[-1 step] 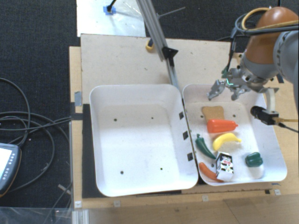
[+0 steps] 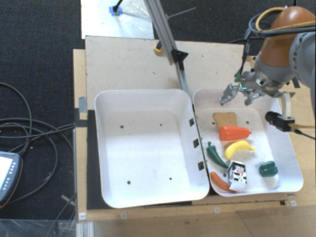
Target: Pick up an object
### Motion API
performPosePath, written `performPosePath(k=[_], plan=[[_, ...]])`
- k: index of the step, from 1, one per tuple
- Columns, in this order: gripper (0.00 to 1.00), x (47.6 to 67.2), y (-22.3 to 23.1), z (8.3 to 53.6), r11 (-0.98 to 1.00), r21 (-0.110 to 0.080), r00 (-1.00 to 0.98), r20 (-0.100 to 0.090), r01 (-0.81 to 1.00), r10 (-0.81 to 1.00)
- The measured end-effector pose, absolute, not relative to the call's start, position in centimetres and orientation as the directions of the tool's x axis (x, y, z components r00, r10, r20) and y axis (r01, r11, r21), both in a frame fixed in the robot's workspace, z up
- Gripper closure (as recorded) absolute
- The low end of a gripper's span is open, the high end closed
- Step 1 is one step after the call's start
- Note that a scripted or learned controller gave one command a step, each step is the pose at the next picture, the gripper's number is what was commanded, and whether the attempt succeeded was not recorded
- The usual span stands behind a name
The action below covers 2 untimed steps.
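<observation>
Pincer [image 2: 240, 97] on the grey arm hangs spread open with nothing in it, over the far end of the right white plastic bin [image 2: 285, 147], so it's probably lining up a grab. Nearest candidate is the tan toast slice [image 2: 225, 119], then the orange carrot [image 2: 234, 133] and yellow banana [image 2: 239, 148]. Left white bin [image 2: 106, 132] sits alongside on a pale board bench [image 2: 128, 63], dark carpet around.

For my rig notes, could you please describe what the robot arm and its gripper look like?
The grey arm carries a rounded orange band above the wrist, with yellow and black cables looped beside it. Its small two-finger gripper is silvery metal with a spot of green at its base.
</observation>
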State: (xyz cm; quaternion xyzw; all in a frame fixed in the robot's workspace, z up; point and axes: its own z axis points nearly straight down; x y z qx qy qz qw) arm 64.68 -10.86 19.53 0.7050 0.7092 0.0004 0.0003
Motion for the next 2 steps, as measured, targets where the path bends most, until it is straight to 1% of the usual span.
performPosePath(k=[1, 2], plan=[[0.00, 64.3, -11.1, 13.3, 0.002, -0.004, -0.002, 0.000, 1.000, 1.000], [0.00, 64.5, -11.2, 9.2, 0.002, 0.005, -0.002, -0.003, 1.000, 1.000]])
